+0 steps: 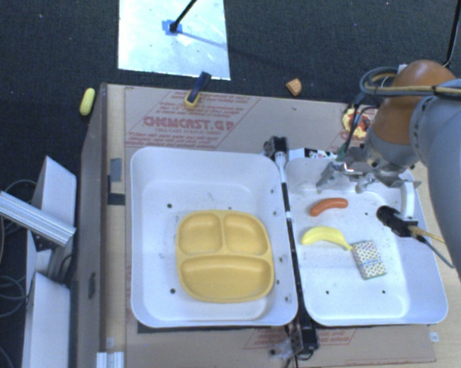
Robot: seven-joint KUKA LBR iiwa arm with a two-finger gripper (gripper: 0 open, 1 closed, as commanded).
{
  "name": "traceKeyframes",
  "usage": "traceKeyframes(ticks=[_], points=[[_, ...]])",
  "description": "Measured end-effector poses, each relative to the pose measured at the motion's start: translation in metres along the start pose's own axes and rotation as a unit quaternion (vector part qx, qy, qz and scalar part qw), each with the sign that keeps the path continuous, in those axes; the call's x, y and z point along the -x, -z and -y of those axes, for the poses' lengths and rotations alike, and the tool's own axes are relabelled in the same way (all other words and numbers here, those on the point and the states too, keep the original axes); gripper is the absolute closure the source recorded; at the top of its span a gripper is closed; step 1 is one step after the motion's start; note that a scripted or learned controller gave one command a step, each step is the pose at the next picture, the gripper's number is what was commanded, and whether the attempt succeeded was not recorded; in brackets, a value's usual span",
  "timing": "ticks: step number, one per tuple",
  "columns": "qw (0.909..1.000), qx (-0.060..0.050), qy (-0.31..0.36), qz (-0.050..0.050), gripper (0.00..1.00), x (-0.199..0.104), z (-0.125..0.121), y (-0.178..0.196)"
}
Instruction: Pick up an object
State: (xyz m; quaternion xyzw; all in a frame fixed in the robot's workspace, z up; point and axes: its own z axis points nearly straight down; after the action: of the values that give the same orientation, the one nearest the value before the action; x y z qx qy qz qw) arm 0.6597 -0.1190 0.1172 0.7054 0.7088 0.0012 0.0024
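Observation:
In the right bin (408,301) lie three things: an orange-red sausage (329,206), a yellow banana (326,237) just in front of it, and a small patterned block (368,259) to the banana's right. My gripper (346,177) hangs over the far end of this bin, a little behind the sausage. Its fingers (328,174) are spread open and hold nothing. The grey arm with its orange band (418,77) comes in from the right. A yellow divided plate (224,255) rests in the left bin (157,214).
A divider rail (286,212) runs between the two bins. Behind the bins, a blue-and-yellow tool (196,89) lies on the cardboard. On the dark floor are a yellow object (87,101), a small orange piece (293,86) and a metal sheet (174,28).

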Motion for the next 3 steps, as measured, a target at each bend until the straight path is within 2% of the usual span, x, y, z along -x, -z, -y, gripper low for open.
traceKeyframes(ticks=[1, 2, 3], points=[[1.0000, -0.002, 0.000, -0.001, 0.00, -0.031, 0.014, -0.033], [1.0000, 0.000, 0.002, 0.000, 1.00, -0.030, 0.012, -0.021], [1.0000, 0.000, 0.002, 0.000, 0.00, -0.030, 0.012, -0.021]])
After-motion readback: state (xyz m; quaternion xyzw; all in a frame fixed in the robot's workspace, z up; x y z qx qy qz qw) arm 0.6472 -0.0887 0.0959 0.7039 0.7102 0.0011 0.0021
